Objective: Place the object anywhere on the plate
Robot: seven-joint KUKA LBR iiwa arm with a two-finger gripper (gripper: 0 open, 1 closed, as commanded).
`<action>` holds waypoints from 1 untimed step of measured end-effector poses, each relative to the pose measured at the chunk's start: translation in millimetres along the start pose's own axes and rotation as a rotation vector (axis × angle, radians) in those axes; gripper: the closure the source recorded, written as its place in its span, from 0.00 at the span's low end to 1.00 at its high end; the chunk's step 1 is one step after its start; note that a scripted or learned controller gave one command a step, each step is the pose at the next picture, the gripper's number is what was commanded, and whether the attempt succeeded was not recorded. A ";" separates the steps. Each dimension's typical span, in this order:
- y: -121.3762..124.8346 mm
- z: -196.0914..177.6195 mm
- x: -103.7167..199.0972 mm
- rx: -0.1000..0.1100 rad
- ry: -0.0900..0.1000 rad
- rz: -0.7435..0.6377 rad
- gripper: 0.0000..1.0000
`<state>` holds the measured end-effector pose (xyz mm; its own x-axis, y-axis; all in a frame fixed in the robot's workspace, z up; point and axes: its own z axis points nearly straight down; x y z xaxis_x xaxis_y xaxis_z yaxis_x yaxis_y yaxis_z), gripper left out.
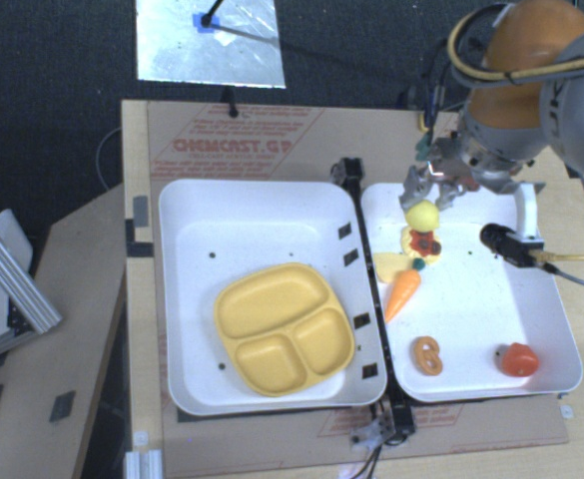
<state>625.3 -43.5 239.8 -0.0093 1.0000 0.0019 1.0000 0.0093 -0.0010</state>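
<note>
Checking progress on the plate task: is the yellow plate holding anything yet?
No. The yellow plate in the left bin has three bare compartments; the carrot lies in the right bin.

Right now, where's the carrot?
Camera view: the carrot lies in the right bin by its left wall, just below the yellow-red toy cluster.

Red "CHEMCAST" lettering, on brown board (237, 138) under bins

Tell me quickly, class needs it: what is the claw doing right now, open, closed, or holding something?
Claw: over the right bin, closed on a small yellow ball between its fingers.
</note>
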 end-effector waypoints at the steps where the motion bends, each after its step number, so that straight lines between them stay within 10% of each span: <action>1: -16.7 9.0 59.3 0.001 0.001 -0.001 1.00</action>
<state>608.0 15.6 230.9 -0.0107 0.9999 0.0029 0.9999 0.0107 -0.0015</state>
